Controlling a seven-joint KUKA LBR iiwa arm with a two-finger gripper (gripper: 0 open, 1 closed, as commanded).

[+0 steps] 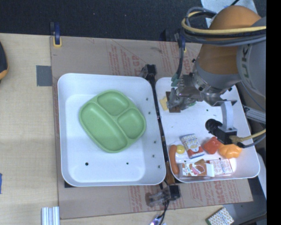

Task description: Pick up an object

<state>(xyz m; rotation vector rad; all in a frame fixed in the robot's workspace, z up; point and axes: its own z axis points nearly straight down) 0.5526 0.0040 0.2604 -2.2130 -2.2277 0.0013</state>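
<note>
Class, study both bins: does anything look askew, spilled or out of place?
Only mildly. The green divided plate sits skewed in the left bin. The toy food packets lie jumbled along the right bin's near edge.

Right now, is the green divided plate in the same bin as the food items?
No, the green plate lies in the left bin; the food items lie in the right bin.

Green plate (113, 121), white bins (70, 125)

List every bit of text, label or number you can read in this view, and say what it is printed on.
None reads clearly.
Red print on the brown cardboard sheet under the bins: too faint and blurred.
Small carton in the right bin: label too small.
Flat packet at that bin's near edge: print blurred.
Patterned item at the bottom edge: unreadable.
</note>
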